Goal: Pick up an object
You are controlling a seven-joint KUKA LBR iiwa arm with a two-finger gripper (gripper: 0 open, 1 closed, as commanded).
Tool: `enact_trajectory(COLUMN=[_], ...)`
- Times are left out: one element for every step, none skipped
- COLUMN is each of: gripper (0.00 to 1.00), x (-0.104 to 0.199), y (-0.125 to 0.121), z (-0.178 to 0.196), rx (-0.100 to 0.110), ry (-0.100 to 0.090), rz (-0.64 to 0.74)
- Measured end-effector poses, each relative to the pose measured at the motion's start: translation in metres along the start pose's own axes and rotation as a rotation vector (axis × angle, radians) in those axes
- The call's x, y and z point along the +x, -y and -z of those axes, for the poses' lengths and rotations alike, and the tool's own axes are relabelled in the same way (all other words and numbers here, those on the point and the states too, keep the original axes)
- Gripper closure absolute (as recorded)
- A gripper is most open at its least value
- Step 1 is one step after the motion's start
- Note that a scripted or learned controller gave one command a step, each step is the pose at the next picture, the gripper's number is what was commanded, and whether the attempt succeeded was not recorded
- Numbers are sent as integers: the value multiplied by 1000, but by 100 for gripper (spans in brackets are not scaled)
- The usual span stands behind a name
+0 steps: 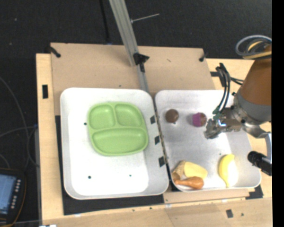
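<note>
The gripper [212, 130] hangs over the right bin [189, 100], just right of the purple ball [198, 119]; whether it is open or closed cannot be told, and nothing shows in its grasp.

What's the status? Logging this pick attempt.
Gripper low in right bin, beside purple object. Nothing seen held. Brown ball, banana clear.

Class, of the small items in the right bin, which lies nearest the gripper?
The purple ball, just left of the gripper; the brown ball lies farther left.
</note>
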State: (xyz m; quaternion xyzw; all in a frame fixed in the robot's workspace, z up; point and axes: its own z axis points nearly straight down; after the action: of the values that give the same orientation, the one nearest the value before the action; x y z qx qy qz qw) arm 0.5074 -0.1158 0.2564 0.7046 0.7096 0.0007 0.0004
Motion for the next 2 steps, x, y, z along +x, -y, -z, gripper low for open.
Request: enact_trajectory(gripper=[100, 100], x=[46, 105], y=[5, 2], z=[-11, -3], rx=[0, -2], ry=[0, -2], rz=[-1, 2])
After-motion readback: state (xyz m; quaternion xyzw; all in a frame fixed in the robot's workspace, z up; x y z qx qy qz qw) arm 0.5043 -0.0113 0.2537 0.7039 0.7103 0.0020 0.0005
